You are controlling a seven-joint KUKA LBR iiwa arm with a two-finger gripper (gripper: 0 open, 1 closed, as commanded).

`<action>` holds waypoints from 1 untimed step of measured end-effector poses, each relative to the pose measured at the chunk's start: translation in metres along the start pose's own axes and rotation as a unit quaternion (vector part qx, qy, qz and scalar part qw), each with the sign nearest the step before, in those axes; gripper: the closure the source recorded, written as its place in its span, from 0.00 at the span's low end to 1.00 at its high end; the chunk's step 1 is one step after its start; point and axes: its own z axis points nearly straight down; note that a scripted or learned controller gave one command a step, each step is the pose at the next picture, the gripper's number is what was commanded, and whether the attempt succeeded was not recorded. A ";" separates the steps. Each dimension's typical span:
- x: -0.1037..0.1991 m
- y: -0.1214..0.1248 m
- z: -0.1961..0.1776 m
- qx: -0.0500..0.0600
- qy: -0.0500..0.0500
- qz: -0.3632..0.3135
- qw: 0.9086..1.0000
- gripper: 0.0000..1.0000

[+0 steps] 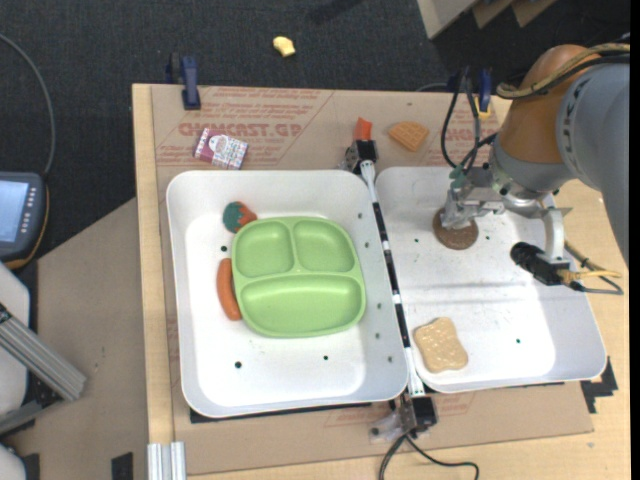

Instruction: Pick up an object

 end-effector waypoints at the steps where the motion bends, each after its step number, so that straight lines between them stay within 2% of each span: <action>1: 0.000 0.000 0.001 0.001 0.000 0.000 1.000 0.00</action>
